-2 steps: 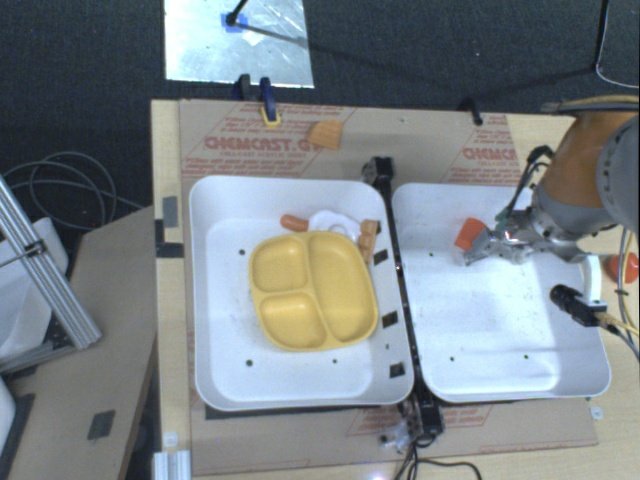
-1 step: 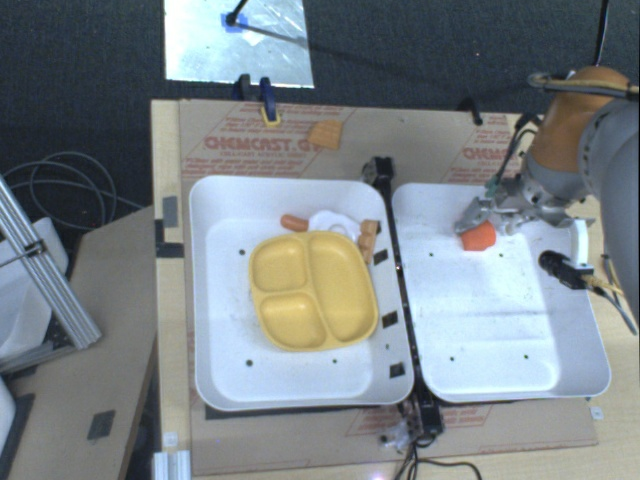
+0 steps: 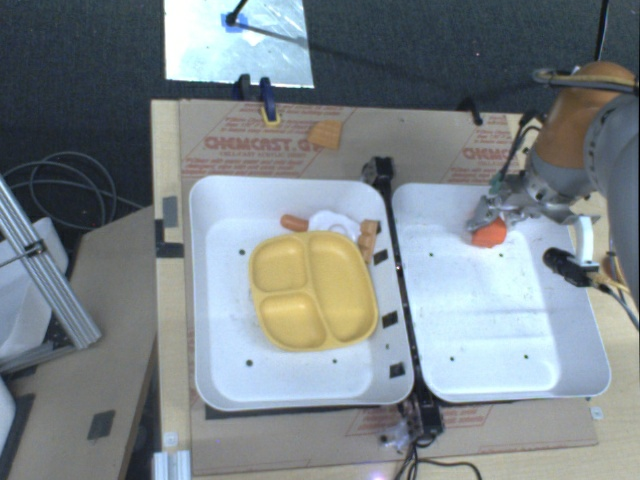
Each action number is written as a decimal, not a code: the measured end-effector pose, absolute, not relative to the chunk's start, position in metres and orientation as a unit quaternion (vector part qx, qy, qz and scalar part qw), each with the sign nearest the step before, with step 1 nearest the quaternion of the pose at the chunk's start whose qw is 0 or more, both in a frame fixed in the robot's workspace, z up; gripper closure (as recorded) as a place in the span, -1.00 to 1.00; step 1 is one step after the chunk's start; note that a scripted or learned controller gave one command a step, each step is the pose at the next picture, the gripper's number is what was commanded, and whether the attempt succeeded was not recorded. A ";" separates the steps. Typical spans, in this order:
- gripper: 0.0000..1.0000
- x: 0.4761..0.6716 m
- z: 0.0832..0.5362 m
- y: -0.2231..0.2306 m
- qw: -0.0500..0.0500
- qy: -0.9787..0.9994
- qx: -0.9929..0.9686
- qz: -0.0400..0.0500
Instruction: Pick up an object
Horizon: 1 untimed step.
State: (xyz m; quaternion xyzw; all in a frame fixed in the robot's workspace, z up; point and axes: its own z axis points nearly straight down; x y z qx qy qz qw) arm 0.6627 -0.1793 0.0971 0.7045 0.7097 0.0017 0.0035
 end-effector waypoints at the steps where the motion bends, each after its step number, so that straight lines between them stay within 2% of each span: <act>1: 1.00 0.621 0.085 -0.096 0.000 0.710 0.704 0.001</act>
